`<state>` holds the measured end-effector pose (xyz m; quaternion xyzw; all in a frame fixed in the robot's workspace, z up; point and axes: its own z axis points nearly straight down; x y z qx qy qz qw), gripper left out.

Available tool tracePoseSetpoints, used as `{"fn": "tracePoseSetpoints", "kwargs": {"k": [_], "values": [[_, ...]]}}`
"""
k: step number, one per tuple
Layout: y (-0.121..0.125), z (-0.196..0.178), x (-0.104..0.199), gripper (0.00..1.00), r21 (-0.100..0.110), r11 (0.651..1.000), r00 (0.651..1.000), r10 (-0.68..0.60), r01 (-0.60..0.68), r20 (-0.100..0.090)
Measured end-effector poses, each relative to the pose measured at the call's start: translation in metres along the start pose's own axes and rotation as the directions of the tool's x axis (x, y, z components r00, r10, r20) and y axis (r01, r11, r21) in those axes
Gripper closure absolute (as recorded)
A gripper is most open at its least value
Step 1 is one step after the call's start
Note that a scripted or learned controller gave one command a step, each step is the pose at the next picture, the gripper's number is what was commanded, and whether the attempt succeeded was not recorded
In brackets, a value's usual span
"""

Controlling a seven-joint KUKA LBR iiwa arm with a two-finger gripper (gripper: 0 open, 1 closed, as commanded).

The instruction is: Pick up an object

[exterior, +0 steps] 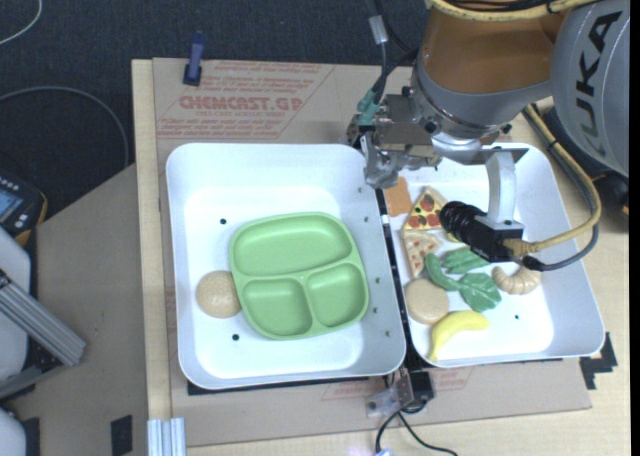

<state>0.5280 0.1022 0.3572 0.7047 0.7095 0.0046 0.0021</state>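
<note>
The arm [500, 34] is reaching in from the right, its orange band and grey wrist hanging over the top edge of the right bin [575, 329]. The hand [385, 166] is sitting low over the seam between the two bins, near their upper ends. Its metal parts are bunched together from this angle; cannot tell whether it is open, closed or gripping anything.

Task objects are lying in the right bin, clustered toward its left side. A pizza slice [424, 216] is lying flat, tan crust with red and dark toppings, just below the hand. An orange piece [397, 198] is lying beside it, partly under the hand. A green leafy piece [462, 277] is lying across the middle, touching a round beige cookie [428, 301]. A yellow banana [455, 331] is lying below them, near the bin's lower edge. A tan croissant [517, 279] is lying to the right of the leaf. A black cylindrical part [478, 229] with a cable is hanging over the pile, hiding some of it.

The left bin [190, 194] is holding a green tray [298, 274] with three compartments, lying flat and slightly turned. A second beige cookie [217, 295] is lying touching the tray's left edge.

Both bins are resting on a cardboard-covered worktop [240, 104].
</note>
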Motion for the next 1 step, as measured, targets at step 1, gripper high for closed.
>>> {"fn": "tracePoseSetpoints", "kwargs": {"k": [1], "values": [[0.0648, 0.0421, -0.0139, 1.00, 0.007, 1.000, 1.000, 0.009, -0.009, 0.005]]}}
